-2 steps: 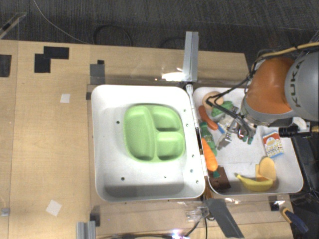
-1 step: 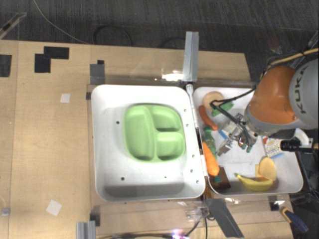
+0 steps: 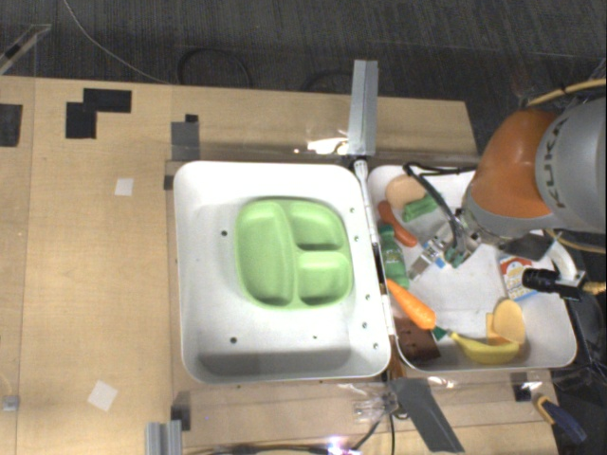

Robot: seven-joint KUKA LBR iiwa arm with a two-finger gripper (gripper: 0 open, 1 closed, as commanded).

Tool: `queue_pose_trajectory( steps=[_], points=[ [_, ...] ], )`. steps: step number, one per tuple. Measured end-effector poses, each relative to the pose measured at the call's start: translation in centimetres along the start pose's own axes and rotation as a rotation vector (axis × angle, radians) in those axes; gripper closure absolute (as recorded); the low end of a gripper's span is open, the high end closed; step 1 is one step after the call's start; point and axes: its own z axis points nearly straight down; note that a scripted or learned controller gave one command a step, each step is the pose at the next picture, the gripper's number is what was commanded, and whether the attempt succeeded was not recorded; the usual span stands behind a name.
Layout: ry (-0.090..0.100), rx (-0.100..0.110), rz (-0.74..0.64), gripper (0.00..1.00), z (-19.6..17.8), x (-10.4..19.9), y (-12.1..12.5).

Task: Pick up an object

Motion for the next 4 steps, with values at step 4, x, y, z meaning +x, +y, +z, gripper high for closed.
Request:
queue_pose_trajectory(
  steps=[4],
  points=[
    [0.027,0.012,0.385,0.00,0.5,-5.7,4.9]
  ],
)
